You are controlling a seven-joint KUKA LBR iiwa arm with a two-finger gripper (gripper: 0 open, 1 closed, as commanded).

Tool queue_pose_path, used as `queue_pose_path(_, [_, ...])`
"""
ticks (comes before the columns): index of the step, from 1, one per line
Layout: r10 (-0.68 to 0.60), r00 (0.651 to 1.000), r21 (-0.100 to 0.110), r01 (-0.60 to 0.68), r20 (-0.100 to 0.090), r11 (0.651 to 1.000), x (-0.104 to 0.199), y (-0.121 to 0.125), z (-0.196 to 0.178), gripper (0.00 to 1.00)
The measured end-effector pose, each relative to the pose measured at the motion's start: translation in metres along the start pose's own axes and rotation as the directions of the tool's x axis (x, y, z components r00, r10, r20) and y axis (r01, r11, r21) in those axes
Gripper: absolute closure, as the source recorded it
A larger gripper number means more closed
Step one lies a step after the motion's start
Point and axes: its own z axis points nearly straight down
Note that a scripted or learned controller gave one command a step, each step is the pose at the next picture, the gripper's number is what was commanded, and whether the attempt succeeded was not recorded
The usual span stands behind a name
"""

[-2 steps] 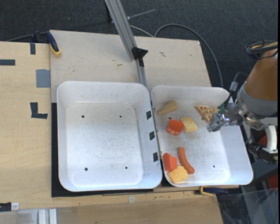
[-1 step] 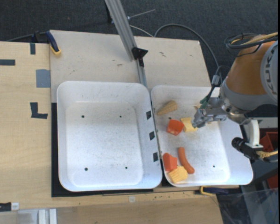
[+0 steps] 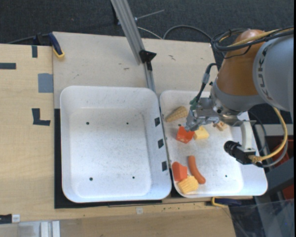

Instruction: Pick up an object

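Bench top (image 3: 19,132): pale wood-grain surface filling the left and lower frame.
Tape patches (image 3: 45,82): grey and dark pieces stuck on the bench at left, some L-shaped.
Board (image 3: 98,65): lighter beige panel behind the bins, upper centre.
Clamp (image 3: 56,46): blue and yellow, at the board's upper left corner.
Metal rail (image 3: 128,21): silvery bar slanting down from the top centre to a black bracket (image 3: 147,57).
Cable (image 3: 180,32): dark loop lying on the board's far edge, upper centre-right.
Floor (image 3: 64,6): dark carpet across the top.
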Motion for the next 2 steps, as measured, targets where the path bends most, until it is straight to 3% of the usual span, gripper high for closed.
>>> queue_pose_path(2, [0.000, 1.000, 0.001, 0.000, 0.000, 1.000, 0.105, 0.001, 0.000, 1.00])
